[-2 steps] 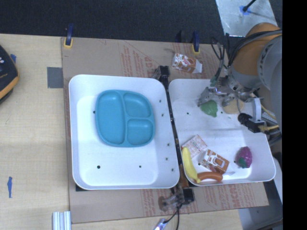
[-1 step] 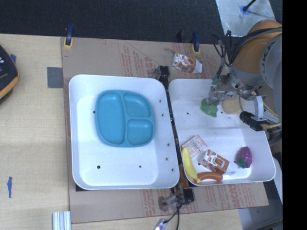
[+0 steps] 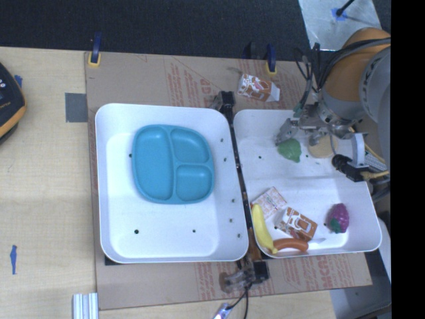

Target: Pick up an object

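My gripper [image 3: 297, 133] reaches into the far part of the right bin [image 3: 312, 185], low over a green object [image 3: 290, 151] that lies just under and in front of its fingertips. A tan round piece [image 3: 321, 147] sits beside it to the right. Along the bin's near side lie a yellow banana [image 3: 261, 229], a hot dog [image 3: 290, 246], two small snack packets [image 3: 269, 203] [image 3: 297, 223] and a purple bunch of grapes [image 3: 338, 218]. I see nothing held between the fingers.
The left bin [image 3: 119, 238] holds a blue divided plate [image 3: 174, 164]. Another snack packet [image 3: 257, 88] lies on the cardboard behind the bins. A black and yellow device [image 3: 9, 105] sits at the bench's left edge. Blue clamps [image 3: 95, 48] pin the cardboard.
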You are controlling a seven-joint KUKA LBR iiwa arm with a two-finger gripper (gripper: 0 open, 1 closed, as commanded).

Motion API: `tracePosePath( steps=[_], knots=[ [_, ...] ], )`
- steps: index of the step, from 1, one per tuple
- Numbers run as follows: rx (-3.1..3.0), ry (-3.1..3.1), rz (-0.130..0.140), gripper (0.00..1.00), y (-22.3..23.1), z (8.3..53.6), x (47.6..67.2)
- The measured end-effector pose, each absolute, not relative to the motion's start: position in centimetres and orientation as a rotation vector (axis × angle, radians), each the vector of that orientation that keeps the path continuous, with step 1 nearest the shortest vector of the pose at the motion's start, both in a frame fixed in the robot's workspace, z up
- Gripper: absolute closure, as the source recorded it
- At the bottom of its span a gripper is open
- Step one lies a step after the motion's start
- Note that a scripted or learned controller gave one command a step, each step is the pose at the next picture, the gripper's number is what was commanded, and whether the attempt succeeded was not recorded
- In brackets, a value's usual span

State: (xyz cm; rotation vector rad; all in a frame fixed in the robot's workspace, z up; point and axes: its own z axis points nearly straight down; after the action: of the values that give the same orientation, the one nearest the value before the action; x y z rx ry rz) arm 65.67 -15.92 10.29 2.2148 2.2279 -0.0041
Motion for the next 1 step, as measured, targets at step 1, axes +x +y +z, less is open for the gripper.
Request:
tracePosePath(
  steps=[1],
  knots=[
    [2.217, 2.23, -0.005, 0.0, -14.47, 9.22, 65.61]
  ],
)
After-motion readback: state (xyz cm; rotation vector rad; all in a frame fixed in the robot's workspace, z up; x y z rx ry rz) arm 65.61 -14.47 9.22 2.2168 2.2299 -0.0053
